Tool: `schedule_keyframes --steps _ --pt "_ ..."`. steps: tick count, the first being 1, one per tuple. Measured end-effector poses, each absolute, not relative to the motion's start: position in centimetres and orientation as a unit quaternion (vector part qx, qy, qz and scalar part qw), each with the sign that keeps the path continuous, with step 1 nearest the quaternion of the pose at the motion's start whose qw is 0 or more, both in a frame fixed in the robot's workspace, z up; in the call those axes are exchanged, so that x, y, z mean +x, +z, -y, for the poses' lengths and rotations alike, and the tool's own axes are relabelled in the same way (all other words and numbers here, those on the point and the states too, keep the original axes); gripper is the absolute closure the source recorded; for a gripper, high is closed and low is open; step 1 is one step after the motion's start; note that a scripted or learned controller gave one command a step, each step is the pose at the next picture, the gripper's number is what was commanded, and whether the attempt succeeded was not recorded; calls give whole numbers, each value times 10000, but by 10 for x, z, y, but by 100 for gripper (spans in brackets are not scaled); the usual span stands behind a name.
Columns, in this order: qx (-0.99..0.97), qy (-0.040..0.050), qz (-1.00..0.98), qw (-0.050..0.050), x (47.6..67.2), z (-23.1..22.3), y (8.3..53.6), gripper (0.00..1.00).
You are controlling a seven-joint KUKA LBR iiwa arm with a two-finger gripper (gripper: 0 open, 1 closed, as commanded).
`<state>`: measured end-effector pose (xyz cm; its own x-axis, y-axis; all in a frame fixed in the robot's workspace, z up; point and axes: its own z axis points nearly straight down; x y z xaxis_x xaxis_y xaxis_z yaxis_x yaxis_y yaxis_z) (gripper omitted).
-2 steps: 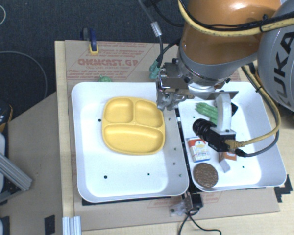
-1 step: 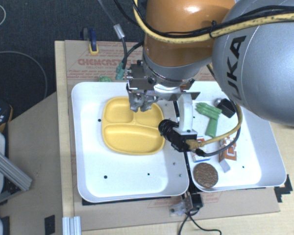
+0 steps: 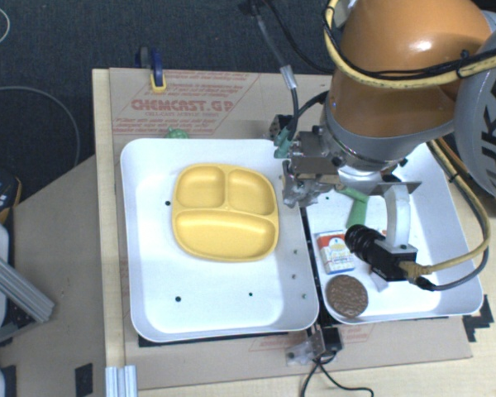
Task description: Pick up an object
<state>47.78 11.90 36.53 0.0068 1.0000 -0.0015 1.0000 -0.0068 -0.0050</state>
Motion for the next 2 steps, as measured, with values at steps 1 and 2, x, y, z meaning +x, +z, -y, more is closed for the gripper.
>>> schedule_keyframes --steps 1,2 --pt "-7094 -45 7048 -40 480 -60 457 100" --pt "-7042 -19 7100 -4 479 -133 459 100"
